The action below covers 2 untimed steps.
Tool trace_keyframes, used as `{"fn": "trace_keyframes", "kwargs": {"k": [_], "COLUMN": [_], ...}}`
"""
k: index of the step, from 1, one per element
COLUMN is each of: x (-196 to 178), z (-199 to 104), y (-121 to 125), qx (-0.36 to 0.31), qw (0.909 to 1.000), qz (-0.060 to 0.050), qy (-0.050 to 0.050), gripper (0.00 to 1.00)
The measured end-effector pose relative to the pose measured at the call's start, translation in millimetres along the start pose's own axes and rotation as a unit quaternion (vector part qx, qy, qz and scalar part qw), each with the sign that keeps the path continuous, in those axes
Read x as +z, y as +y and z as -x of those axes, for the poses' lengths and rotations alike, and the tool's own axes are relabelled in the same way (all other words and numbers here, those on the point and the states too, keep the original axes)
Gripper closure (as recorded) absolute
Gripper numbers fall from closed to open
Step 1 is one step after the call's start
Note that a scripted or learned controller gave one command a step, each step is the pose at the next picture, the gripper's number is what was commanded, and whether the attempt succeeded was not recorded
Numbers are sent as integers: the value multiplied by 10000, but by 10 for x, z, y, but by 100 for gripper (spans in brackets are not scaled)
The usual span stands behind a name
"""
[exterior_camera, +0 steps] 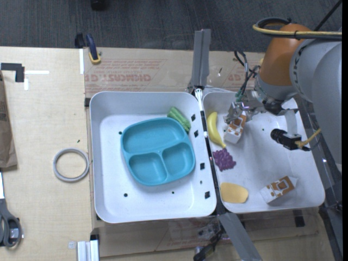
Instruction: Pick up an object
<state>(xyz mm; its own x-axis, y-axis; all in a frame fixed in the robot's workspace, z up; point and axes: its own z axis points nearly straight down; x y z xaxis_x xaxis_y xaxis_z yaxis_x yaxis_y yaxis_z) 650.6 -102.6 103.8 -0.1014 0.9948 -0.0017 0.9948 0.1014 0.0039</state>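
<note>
right bin [304,200]: yellow chip-like piece [234,192] and small brown-white carton [279,188] near front edge
mid: purple grapes [223,159], banana [214,129] by divider
left bin [103,162]: blue divided plate [157,150], green item [179,118] behind
tool [235,125]: clamped on a second small carton [234,130], far end of right bin

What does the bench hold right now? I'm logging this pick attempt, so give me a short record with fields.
left bin: blue divided plate, green item at its far edge
right bin: banana, purple grapes, yellow flat piece, small brown-and-white carton
gripper: low in the right bin's far corner, at a second brown-and-white carton
grasp: cannot confirm from this view
outside the bins: tape ring on the bench
</note>
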Motion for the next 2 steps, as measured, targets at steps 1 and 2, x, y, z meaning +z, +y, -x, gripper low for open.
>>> {"fn": "trace_keyframes", "kwargs": {"k": [1,2], "x": [-877,-867], "z": [-720,-1303], "y": [160,214], "qx": [1975,2368], "qw": [9803,9716], "qz": [-27,-37], "qy": [-3,-8], "gripper": [100,100]}}
